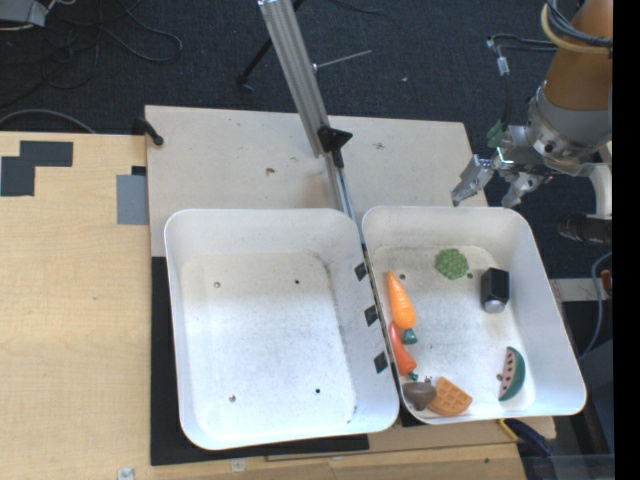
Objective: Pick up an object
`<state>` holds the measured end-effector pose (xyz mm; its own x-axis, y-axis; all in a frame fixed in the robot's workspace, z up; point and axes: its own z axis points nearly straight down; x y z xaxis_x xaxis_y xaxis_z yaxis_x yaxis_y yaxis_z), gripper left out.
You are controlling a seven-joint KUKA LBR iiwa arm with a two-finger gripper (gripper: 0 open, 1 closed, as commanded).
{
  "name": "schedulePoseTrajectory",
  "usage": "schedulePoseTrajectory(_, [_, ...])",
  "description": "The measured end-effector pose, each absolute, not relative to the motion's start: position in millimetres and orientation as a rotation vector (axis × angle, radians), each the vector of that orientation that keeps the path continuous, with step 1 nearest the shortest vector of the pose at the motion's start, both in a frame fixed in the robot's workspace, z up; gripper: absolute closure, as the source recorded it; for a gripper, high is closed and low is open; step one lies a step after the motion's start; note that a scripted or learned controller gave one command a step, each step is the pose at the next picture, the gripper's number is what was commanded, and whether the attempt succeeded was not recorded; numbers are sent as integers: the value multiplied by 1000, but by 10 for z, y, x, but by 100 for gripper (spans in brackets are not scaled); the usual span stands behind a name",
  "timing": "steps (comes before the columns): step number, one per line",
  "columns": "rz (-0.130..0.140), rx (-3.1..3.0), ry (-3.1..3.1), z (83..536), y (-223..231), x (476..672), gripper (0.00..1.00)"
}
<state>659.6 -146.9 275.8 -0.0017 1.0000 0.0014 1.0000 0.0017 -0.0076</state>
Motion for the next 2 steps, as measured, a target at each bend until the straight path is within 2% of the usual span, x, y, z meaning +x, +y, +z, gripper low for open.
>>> schedulePoseTrajectory(1, [3, -2216, -2224, 2789, -1466, 6604, 0])
schedulePoseTrajectory(2, [7, -2211, -2223, 2178, -1443, 6674, 0])
